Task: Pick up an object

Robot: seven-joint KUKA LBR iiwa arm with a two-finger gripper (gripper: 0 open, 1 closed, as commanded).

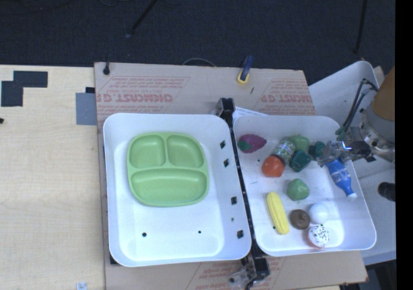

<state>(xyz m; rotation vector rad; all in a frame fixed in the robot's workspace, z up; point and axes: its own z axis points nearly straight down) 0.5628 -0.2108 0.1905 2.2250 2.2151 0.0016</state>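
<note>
Camera view, from above at a slant: two white bins side by side on a cardboard sheet (193, 92) on the worktop (45, 172). The cardboard carries red print, upside down from here and too blurred to read with confidence. Left bin (119, 230) holds a green three-compartment plate (168, 169), lying flat in the upper half. Right bin (361, 230) holds the loose items: purple-pink object (251, 143) upper left, orange-red ball (273, 166) just below and right of it, a small can-like item with a patterned label (284, 150) touching the ball's upper side, label unreadable. Dark green block (301, 160) and a lighter green piece (299, 143) sit next to the can, a small dark teal item (317, 150) just right of them. Green rounded object (297, 188) mid-bin, yellow corn-shaped piece (277, 212) lower left, brown disc (299, 219) beside it, white ball (319, 211) touching the disc's right, speckled white-red ball (318, 236) just below. Blue bottle with white cap (341, 179) lies tilted near the right wall. Gripper (341, 148) sits at the bin's right edge, just above the bottle's upper end; cannot tell whether it is open, closed or clamped on something, too small and blurred. A blue-yellow clamp (245, 70) sits on the cardboard's far edge.
</note>
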